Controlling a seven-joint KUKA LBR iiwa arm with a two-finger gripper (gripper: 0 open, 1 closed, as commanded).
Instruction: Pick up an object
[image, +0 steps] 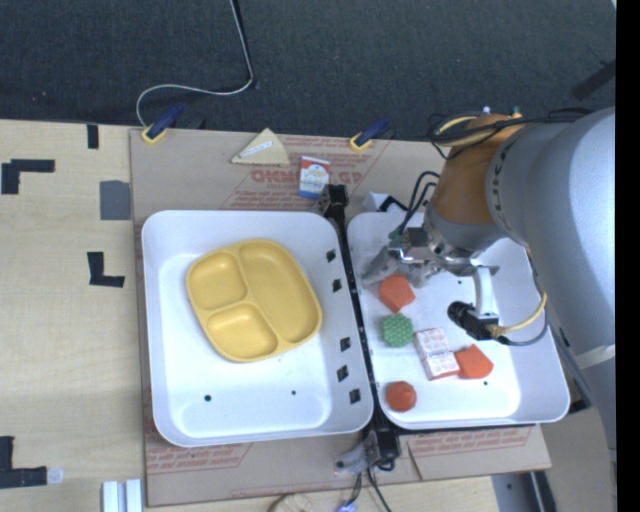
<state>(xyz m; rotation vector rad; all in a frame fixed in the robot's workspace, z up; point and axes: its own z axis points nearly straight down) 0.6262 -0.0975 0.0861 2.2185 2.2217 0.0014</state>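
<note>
Closest to me looms the smooth grey arm (560, 180). Its gripper (405, 262) hovers just above the orange block (397, 294); I can't tell the finger state.

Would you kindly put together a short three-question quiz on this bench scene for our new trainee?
1. True or false: the yellow divided tray lies in the right bin.
2. Which item lies nearest the end effector? A) orange block B) red ball C) green block
3. Fill in: the small carton lies in the ____ bin.

Key: 1 false, it is in the left bin; 2 A; 3 right.
</note>
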